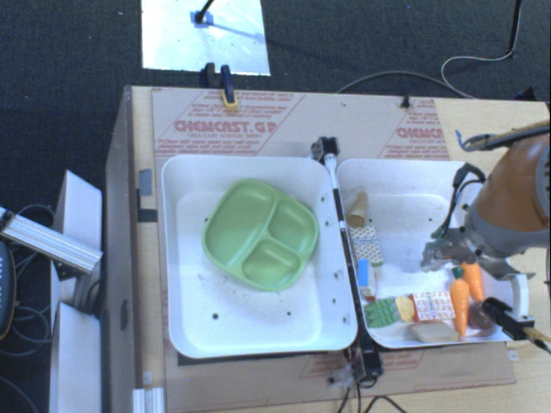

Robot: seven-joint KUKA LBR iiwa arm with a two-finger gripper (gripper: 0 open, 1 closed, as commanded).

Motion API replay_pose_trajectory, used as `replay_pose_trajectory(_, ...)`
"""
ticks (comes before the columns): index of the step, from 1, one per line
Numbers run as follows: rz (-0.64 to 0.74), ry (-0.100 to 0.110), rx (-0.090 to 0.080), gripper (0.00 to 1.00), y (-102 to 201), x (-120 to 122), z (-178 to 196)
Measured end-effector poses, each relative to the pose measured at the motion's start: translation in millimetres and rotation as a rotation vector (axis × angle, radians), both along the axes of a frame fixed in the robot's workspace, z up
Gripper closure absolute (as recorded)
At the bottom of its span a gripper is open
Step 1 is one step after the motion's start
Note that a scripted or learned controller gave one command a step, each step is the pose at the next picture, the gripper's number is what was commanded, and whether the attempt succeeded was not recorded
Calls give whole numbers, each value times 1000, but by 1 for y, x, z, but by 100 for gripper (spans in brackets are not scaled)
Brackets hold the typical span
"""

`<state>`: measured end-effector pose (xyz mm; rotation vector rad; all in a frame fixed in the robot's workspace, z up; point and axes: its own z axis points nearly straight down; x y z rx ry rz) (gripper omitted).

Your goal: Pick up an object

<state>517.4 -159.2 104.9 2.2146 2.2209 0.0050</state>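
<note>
Arm (516, 192) comes in from 3 o'clock, orange band over the right bin (405, 183). Gripper (441, 255) sits low over the bin floor, about centre-right of that bin; can't tell jaw state from this angle, the wrist body blocks the view and nothing is visibly between them. Nearest candidates: two carrots at 4–5 o'clock of the gripper, the larger carrot (460, 304) upright-ish with tip toward 6 o'clock, the smaller carrot (473, 280) just beside it at 1 o'clock, close to the gripper but contact unclear. Along the bin's 6 o'clock wall: a red-and-white printed packet (428, 305), a green leafy item (380, 311) at its 9 o'clock, a tan flat piece (433, 332) below the packet, a dark reddish item (480, 319) at 3 o'clock of the larger carrot. Along the bin's 9 o'clock wall: a tan cone (357, 208) at top, a patterned wrapper (367, 246) below it, a small blue piece (363, 273) below that. Left bin (194, 317) holds a green divided plate (261, 233), roughly centred, slightly tilted, well apart from the gripper. Black clamp (326, 150) at 12 o'clock of the divider between bins.
</note>
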Motion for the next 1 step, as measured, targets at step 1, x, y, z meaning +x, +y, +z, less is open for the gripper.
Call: replay_pose_trajectory(1, 0, 0, 0, 0, 0, 0, 0)
